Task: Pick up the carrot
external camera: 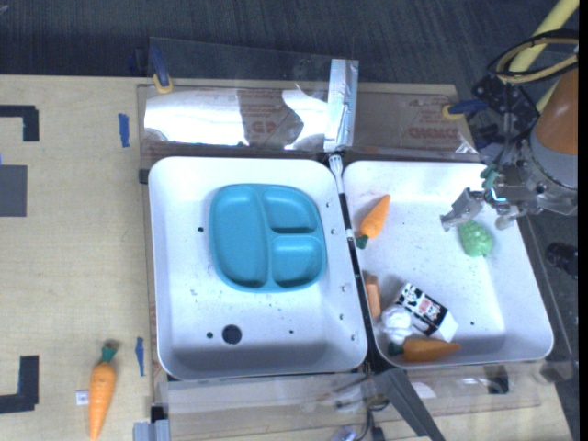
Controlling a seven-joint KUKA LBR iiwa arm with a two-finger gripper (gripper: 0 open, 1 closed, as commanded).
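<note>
An orange carrot (374, 217) with a green stem end lies tilted at the upper left of the right bin (514, 288), close to the divider. My gripper (480, 217) hangs over the bin's upper right, well to the right of that carrot. Its fingers are open and hold nothing. A green leafy toy (476, 241) lies just below the fingertips. A second carrot (430, 347) rests along the bin's front edge. A third carrot (101, 389) lies on the wooden bench at the far lower left, outside both bins.
The left bin (179, 320) holds a blue divided plate (268, 235). At the right bin's front lie a black-and-white carton (427, 309), a white crumpled item (398, 321) and a small orange piece (372, 294). A clear panel (239, 118) stands behind the bins.
</note>
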